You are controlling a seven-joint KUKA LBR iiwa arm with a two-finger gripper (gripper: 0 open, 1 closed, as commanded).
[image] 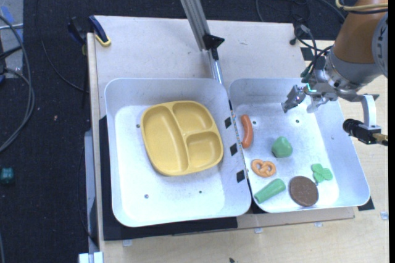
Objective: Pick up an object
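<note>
Pale bench point(154, 45) — 2 white bins side by side: left bin point(123, 194), right bin point(345, 150).

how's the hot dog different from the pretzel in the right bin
The hot dog is a long, smooth, reddish-orange stick; the pretzel is a small, lighter orange twist with holes. The hot dog lies against the bin's left wall, the pretzel nearer the middle. Both lie flat.

My arm point(361, 39) comes in from the right, its orange band uppermost and the grey wrist below it angled down and to the left. The gripper point(301, 98) hangs at the end, its two dark fingers point(290, 101) spread apart with nothing between them.
</note>
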